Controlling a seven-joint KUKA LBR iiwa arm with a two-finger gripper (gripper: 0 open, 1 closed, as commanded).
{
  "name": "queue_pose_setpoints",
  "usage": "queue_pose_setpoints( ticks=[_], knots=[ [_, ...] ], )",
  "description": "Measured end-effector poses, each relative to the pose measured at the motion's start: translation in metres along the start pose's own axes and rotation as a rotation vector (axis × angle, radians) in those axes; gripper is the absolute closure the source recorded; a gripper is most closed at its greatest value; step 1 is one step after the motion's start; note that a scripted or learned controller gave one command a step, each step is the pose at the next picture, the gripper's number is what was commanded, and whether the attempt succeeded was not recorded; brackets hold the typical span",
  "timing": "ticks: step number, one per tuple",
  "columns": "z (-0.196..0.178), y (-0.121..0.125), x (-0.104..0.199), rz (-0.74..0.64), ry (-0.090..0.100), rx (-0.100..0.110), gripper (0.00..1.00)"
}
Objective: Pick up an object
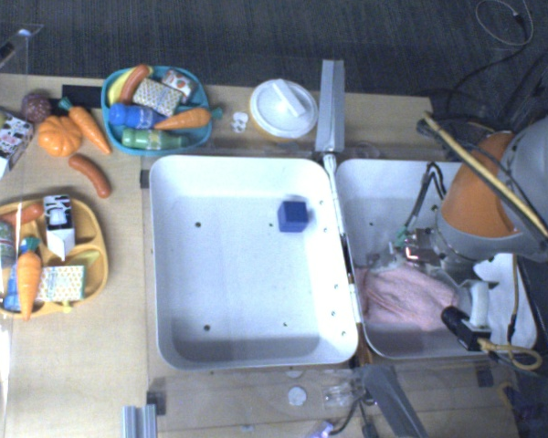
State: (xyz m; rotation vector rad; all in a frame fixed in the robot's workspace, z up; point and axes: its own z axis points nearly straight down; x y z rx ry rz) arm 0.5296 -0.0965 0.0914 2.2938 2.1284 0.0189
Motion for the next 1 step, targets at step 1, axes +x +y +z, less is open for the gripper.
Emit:
queue_pose_setpoints(
  ticks=[1],
  knots=[
    [0.0012, 0.0374, 0.0151, 0.161, -0.001, 0.002, 0.0]
  ],
)
